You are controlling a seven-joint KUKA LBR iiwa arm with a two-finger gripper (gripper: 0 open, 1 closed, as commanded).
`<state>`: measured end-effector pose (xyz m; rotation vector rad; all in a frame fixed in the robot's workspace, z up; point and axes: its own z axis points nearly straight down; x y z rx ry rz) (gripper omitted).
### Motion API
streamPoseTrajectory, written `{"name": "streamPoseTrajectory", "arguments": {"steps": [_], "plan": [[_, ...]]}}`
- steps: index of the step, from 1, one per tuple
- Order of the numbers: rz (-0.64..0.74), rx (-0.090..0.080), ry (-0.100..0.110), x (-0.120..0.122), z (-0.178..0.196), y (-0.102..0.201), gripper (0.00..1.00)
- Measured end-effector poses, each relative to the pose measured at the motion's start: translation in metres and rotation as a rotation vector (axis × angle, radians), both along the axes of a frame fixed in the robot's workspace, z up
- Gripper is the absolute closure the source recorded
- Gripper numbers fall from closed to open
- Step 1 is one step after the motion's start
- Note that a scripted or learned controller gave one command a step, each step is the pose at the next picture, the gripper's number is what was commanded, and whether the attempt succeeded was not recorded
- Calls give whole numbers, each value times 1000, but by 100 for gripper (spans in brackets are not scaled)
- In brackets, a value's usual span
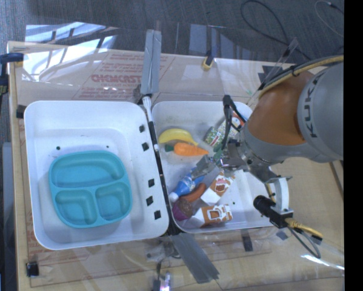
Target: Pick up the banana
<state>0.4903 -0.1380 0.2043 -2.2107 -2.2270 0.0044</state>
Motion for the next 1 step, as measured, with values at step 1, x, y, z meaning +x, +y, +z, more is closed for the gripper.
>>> {"name": "streamPoseTrajectory", "arguments": {"steps": [1], "plan": [[-218,-2,1,87,-55,25,0]]}}
